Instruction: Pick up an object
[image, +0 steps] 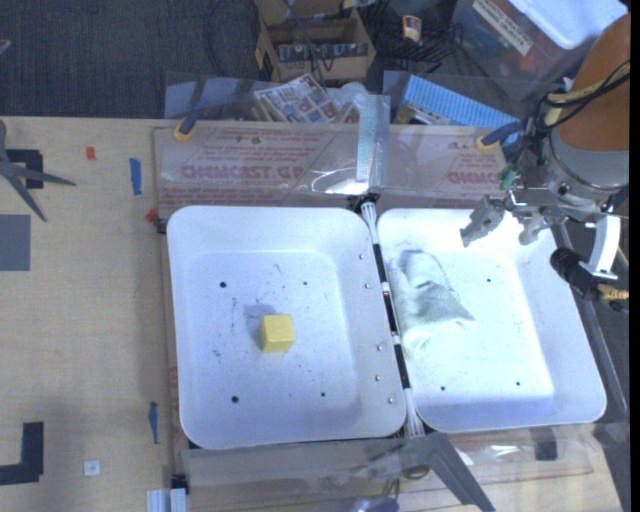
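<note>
Near the middle of the left bin (200, 250) lies a small yellow cube (278, 333), resting flat on the scuffed white floor, well apart from the arm. Over the far right corner of the right bin (560, 390) hangs the claw (505, 222), its two fingers spread apart with nothing between them. A crumpled clear plastic bag (430, 295) lies in the right bin near the divider. Both bins sit on the wooden worktop (80, 320).

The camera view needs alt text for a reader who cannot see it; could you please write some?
A yellow block lies in the left bin. The gripper hangs above the right bin's far edge, holding nothing, and a grey smudge marks that bin's floor.
</note>
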